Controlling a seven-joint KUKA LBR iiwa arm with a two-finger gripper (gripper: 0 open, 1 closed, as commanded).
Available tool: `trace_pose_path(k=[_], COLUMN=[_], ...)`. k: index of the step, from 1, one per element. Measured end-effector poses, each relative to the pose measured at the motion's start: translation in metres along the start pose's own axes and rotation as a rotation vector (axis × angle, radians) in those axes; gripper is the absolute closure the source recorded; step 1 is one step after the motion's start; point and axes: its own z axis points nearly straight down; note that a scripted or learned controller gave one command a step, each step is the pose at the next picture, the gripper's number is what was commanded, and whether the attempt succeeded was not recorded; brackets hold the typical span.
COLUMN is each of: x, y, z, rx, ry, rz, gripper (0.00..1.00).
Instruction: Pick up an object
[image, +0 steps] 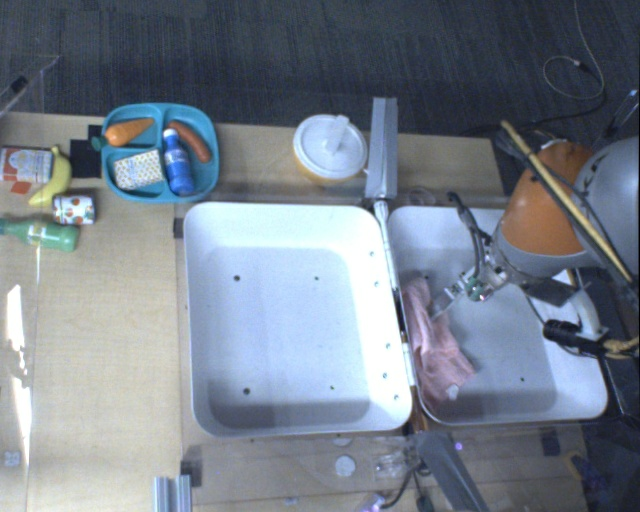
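Over the right bin (560, 400), the pincer (452, 298) hangs low beside the upper end of a crumpled pink cloth (432, 345) lying along the bin's left wall; whether it is clenched or released I cannot tell. That approach looks aimed at the cloth, the only thing to take. Beyond, the tan worktop (90, 350) carries a blue divided tray (160, 150) of toy food and a lidded cup (330, 148).

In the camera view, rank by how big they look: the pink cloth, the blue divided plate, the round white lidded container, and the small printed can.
1. Blue divided plate and pink cloth: similar in area, too close to rank.
2. Round white lidded container.
3. Small printed can, smallest.
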Motion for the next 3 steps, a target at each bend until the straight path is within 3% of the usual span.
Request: trace_pose_path(k=[1, 2, 3], x=[0.043, 0.044, 0.049], y=[-0.036, -0.033, 0.028], z=[-0.001, -0.012, -0.093], rx=[-0.002, -0.005, 0.016], ry=[-0.003, -0.001, 0.006], rz=[0.085, 0.082, 0.575], gripper=[0.0, 1.0, 1.0])
